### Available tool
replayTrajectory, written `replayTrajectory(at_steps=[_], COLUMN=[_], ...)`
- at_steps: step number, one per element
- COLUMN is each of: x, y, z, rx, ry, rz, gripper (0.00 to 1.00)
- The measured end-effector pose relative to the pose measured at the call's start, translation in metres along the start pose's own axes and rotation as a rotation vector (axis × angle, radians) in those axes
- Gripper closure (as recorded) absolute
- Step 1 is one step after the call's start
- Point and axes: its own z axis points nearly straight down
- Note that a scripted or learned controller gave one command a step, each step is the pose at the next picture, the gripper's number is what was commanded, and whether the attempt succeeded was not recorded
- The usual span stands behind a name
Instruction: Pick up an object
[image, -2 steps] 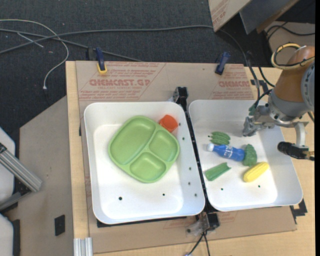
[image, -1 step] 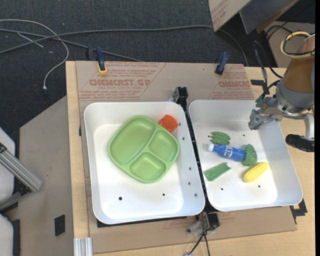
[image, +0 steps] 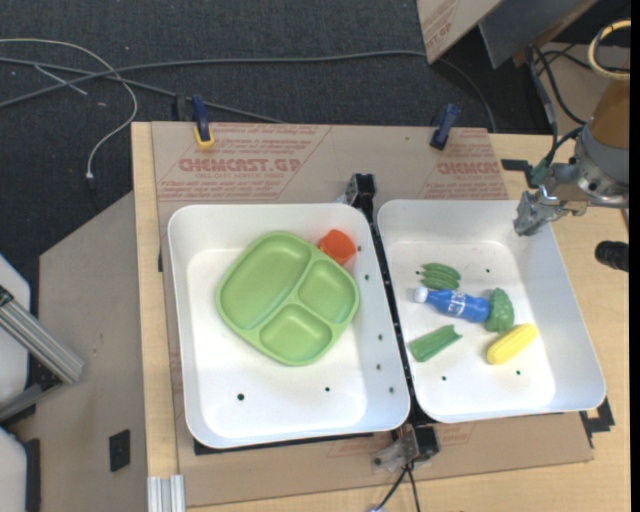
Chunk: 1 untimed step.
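Observation:
The right bin (image: 560, 300) holds a blue bottle (image: 452, 302), a green pickle-shaped toy (image: 440, 274), a green pod (image: 435, 343), a green broccoli-like piece (image: 500, 308) and a yellow corn cob (image: 511, 343). In the left bin (image: 200, 330) lie a green divided plate (image: 288, 297) and a small orange object (image: 338, 244) at its far edge. My gripper (image: 530, 216) hangs over the right bin's far right corner, apart from all the objects, with nothing seen in it.
Both bins rest on a cardboard sheet (image: 300, 150) held by blue clamps (image: 203, 128). Black brackets sit between the bins at the far (image: 361, 188) and near ends. Cables lie on the dark floor beyond.

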Motion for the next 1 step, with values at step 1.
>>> replayTrajectory(at_steps=[1], x=[-0.0032], y=[0.0038], z=[-0.0446], rx=[0.003], ry=[0.001], rz=[0.001], gripper=[1.0])
